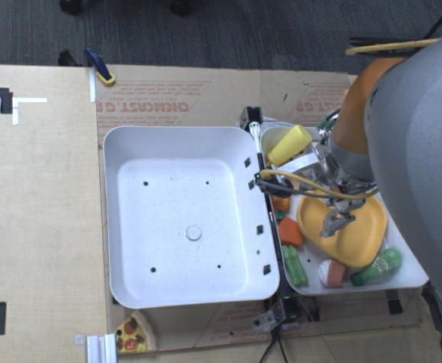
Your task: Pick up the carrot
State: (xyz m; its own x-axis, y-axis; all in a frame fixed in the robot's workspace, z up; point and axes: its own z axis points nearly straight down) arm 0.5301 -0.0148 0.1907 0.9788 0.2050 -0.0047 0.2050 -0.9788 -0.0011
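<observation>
Zero pickup progress: my claw [334, 221] hangs over the yellow bowl [357, 237], grip state unreadable, carrot [290, 232] lying just to its left, untouched, grasp yet to do.

Lighting's pretty even and bright, coming from overhead I think. The left white bin [179, 210] is nearly blown out, with soft shadows under its rim. The arm [421, 150] up close is blurry, and the whole frame is a bit grainy.
</observation>
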